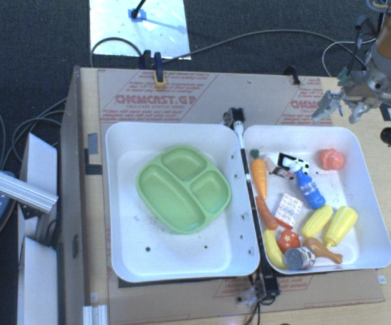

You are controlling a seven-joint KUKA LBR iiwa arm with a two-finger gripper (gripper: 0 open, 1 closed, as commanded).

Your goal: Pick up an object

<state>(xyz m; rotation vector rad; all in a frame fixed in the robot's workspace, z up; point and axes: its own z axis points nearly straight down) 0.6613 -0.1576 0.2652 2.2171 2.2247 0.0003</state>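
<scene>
The gripper point(339, 110) hangs spread and empty above the right bin's point(371, 181) far rim, the red toy point(331, 159) lying just below it.

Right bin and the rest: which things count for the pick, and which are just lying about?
For the pick:
pincer, above the right bin's far edge
carrot
blue bottle
pink toy
two yellow pieces
banana

Lying about:
green divided plate in the left bin
clamp on the board's far edge
</scene>
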